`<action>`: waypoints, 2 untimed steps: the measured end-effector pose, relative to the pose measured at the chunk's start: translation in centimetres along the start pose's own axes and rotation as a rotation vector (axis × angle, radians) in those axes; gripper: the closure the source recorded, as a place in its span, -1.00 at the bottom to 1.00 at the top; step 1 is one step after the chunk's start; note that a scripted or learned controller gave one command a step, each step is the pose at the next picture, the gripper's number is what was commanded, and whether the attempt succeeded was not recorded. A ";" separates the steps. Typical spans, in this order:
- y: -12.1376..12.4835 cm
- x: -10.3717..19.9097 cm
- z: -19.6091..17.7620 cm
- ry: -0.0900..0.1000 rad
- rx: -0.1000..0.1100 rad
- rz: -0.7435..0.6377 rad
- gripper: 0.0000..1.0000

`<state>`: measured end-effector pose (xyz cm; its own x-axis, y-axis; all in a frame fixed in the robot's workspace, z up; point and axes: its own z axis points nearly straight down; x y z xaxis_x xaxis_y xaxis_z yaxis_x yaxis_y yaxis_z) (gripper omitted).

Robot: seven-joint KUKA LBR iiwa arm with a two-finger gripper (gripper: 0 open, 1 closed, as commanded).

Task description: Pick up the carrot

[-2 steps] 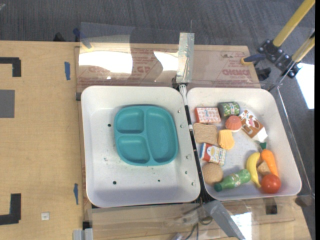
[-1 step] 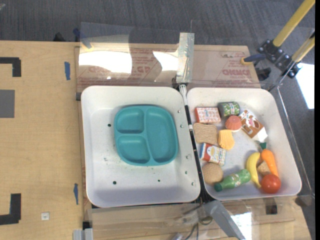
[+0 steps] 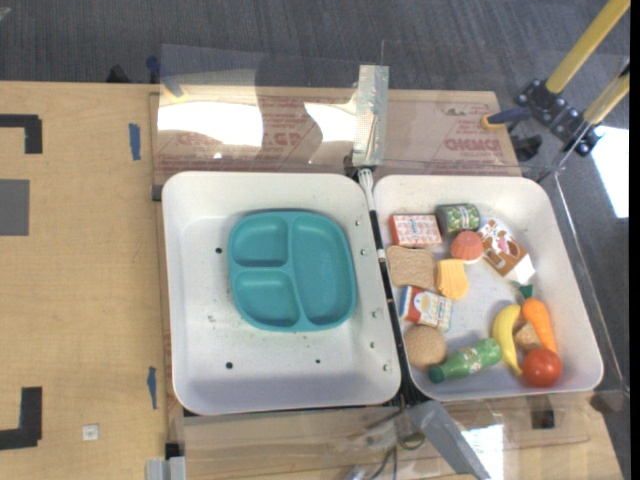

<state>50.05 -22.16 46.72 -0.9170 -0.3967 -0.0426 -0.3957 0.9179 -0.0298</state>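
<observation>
Carrot (image 3: pixel 538 323) lies steeply lengthwise between banana (image 3: pixel 508 334) and right bin (image 3: pixel 580 298) wall; hand's state cannot be told.

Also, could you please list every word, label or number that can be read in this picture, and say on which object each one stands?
"CHEMICAL" (uncertain, faint red print) on the cardboard behind the bins, repeated at its left.
Printed labels on the small red-and-white box, the carton, the packet and the green can: too small and blurred to read.
The carrot and the teal tray bear no text.
</observation>
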 end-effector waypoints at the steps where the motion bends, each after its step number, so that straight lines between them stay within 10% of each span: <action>1: 0.1 -0.6 28.3 0.042 -0.044 -0.255 1.00; 2: 0.8 1.5 35.2 0.027 -0.021 -0.208 1.00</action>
<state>50.15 -22.36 11.49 -0.8162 -0.5776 -0.0106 -0.5775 0.8163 -0.0141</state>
